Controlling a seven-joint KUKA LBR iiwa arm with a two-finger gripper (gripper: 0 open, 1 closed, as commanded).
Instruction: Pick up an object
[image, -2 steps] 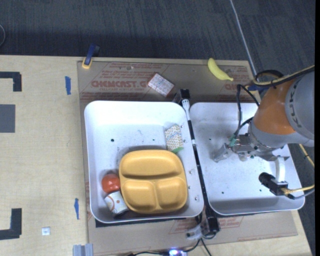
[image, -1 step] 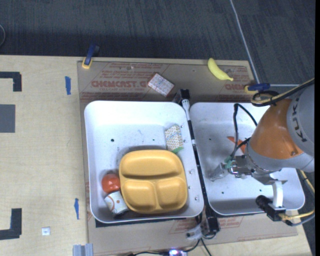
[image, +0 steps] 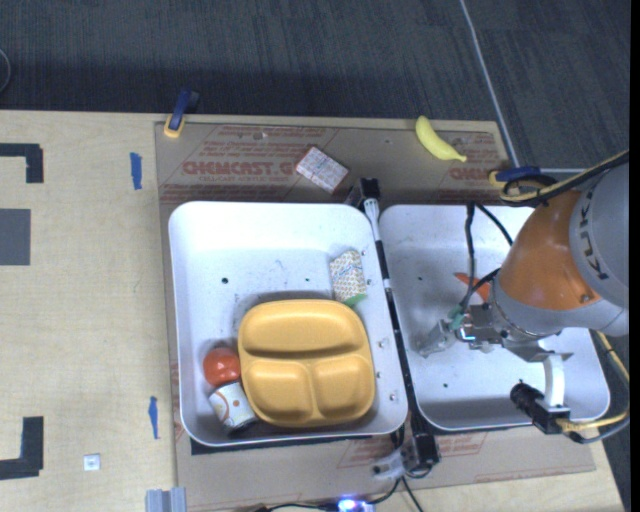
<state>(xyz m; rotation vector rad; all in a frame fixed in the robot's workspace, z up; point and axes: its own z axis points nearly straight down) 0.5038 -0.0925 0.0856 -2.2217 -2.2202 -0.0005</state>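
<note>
One pincer (image: 432, 342) works low in the right bin (image: 590, 400), hanging off the grey arm (image: 545, 270) with its orange band. Whether it is spread or pressed together cannot be told from this slanted view, and nothing can be seen caught in it. At about one o'clock from it, near it, a small orange-red sliver (image: 470, 282) lies on the bin floor beside the black cable; what it is cannot be made out.

Over at nine o'clock, in the left bin (image: 190, 300), sit the likelier targets: a yellow divided tray (image: 305, 362) filling the lower middle, a patterned packet (image: 348, 275) touching its upper right edge, and a red ball (image: 222, 364) with a small white and orange toy (image: 232, 404) just beside the tray's left side. Outside the bins at twelve o'clock lie a banana (image: 438, 140) and a small box (image: 321, 168).

Judging by the pose, the reach-down step is in hand, with no grasp confirmed. Next the tool needs to settle on a thing, close firmly, then lift straight up.
</note>
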